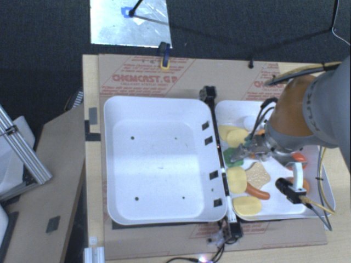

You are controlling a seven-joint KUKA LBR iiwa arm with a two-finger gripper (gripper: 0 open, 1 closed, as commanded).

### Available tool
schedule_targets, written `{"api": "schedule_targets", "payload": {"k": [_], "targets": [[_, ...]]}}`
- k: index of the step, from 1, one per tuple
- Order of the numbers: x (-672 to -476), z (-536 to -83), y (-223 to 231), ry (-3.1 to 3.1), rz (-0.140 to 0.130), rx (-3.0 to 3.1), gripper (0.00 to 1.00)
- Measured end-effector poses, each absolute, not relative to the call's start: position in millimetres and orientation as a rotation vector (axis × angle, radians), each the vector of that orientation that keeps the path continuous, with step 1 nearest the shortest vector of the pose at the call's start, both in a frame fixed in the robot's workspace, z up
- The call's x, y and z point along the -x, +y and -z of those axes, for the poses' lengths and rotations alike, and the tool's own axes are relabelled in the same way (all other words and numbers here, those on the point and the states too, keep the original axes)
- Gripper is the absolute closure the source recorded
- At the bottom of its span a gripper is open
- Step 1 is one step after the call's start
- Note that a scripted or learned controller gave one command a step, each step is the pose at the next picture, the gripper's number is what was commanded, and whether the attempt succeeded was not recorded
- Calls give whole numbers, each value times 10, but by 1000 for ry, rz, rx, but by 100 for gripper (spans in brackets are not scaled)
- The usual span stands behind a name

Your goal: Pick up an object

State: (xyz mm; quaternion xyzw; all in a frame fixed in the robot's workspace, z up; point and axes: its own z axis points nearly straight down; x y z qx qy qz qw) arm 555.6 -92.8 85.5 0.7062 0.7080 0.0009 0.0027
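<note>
The grey arm (pixel 323 111) reached in from the right, its orange band (pixel 290 111) hanging over the right-hand bin (pixel 244 109). Its gripper (pixel 237 155) was down low at that bin's left side, close to the divider between the two bins. Whether the jaws were wide or narrow I could not tell, and nothing could be made out between them.

The objects lay clustered in the right bin's left half. Two pale yellow pieces (pixel 235 135) sat just above the gripper, and something green (pixel 229 159) lay right beside or under it, against the bin's wall. Below that were another yellow round (pixel 237 179), a speckled tan cracker-like piece (pixel 258 174), a small orange sausage shape (pixel 258 191) and a further yellow piece (pixel 247 205) near the bottom edge. A red-orange bit (pixel 299 158) showed by the arm's wrist.

The left bin (pixel 159 160) sat just beside it on the brown counter (pixel 142 75).
</note>
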Motion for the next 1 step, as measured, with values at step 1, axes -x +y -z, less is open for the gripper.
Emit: {"api": "schedule_targets", "payload": {"k": [1], "targets": [[-6141,-863,-997,2223,-6,-2211,0]]}}
